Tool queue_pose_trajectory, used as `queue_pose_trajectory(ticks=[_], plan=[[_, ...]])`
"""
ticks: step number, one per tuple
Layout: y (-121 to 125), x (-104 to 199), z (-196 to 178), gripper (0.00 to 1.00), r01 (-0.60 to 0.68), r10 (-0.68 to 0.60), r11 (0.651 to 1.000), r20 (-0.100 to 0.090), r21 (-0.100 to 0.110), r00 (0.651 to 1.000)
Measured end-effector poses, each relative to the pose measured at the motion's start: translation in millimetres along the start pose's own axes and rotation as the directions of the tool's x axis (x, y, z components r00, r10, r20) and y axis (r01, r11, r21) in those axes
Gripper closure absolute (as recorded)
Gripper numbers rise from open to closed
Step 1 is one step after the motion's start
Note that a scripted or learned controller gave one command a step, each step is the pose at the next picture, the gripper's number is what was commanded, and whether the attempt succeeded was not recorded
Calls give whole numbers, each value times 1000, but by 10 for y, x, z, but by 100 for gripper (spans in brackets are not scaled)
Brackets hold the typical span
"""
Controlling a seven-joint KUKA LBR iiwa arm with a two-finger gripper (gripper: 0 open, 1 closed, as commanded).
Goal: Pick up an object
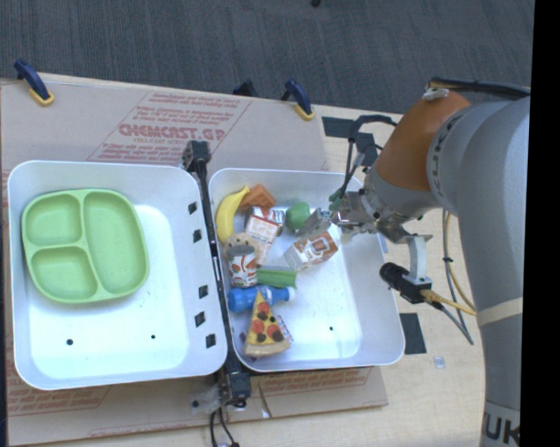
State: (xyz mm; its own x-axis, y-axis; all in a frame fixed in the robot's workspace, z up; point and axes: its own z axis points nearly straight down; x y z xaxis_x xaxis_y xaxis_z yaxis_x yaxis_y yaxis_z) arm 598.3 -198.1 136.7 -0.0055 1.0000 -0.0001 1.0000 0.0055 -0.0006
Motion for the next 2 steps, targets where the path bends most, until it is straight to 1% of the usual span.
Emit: queue_pose_trajectory(ticks=[1,2], plan=[[-840,-129,435,0,0,0,1000,1,-1,1000],[-827,-145,323,100,7,-7,1000,5,-3,1000]])
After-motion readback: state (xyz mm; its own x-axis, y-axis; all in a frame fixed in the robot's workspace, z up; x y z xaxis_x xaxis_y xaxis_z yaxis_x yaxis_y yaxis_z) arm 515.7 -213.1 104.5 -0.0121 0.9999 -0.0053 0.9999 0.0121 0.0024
